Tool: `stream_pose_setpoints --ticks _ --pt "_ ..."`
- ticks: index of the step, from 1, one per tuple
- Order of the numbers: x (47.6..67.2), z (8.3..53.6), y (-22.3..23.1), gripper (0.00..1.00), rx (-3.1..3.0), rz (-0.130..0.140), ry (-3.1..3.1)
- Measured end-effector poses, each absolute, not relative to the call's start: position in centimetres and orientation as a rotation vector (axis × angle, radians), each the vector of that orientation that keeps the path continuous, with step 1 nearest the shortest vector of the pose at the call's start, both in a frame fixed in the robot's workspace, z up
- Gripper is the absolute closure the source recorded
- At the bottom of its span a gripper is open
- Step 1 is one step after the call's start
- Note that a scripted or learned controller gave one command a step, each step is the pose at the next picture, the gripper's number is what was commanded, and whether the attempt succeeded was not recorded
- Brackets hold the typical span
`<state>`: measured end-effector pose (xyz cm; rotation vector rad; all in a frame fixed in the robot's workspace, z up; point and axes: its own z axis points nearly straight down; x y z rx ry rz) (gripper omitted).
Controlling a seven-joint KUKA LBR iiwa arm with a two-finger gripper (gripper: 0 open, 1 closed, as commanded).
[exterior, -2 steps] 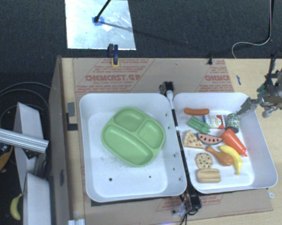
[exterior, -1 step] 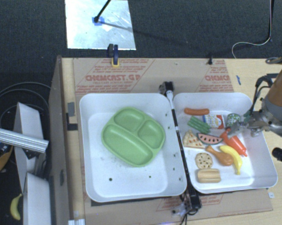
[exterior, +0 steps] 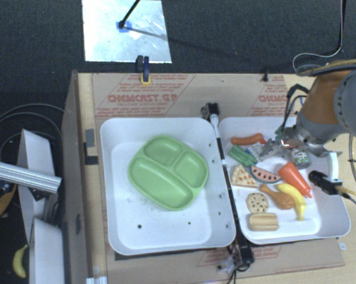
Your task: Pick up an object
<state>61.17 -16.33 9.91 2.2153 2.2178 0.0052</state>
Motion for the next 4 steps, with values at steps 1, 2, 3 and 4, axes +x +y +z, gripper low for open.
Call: stream_pose_setpoints --ticks 1,2,3,4 --pt "62.9 15.0 -18.9 0.00 2.216 0.005 2.217" --pt "61.8 11.5 -19.8 0.00 2.198 0.015 2.204" --pt "61.6 10.8 -20.3 0.00 2.195 0.014 2.203" --pt "61.8 12.0 -20.2 1.00 2.188 0.023 2.203"
